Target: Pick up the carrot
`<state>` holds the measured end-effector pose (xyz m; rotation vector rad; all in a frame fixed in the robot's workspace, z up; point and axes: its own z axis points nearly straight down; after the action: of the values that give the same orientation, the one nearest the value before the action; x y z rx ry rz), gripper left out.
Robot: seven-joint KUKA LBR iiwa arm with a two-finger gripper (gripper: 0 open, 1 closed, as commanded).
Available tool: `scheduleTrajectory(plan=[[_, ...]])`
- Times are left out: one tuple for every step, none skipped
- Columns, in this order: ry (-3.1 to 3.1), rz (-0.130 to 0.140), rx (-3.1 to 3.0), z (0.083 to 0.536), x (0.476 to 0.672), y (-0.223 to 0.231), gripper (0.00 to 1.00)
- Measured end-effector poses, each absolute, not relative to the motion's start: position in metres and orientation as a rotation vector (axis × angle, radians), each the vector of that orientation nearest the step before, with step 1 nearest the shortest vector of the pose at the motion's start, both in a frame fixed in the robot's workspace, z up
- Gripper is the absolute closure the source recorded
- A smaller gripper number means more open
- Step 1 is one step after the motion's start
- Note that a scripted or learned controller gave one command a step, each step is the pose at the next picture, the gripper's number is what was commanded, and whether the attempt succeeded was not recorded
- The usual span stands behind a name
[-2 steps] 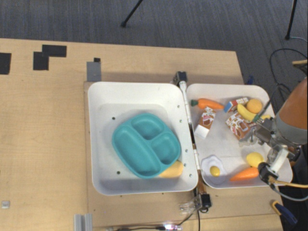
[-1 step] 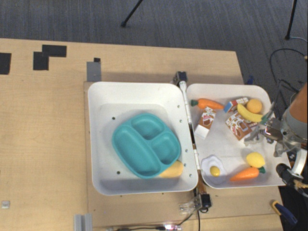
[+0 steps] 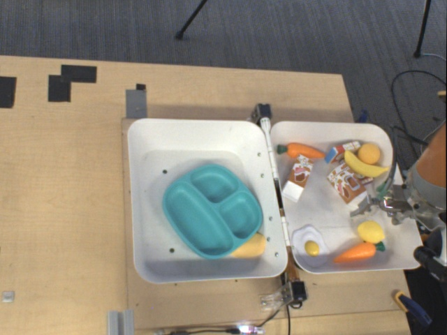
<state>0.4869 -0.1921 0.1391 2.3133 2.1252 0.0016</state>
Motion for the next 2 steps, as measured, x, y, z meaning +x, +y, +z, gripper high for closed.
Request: scheduleTrajectory(plan=[[2.658, 0.002, 1.671, 0.129, 0.488, -0.168, 0.0], [2.887, 0.002, 1.234, 0.099, 0.487, -0.139, 0.0]])
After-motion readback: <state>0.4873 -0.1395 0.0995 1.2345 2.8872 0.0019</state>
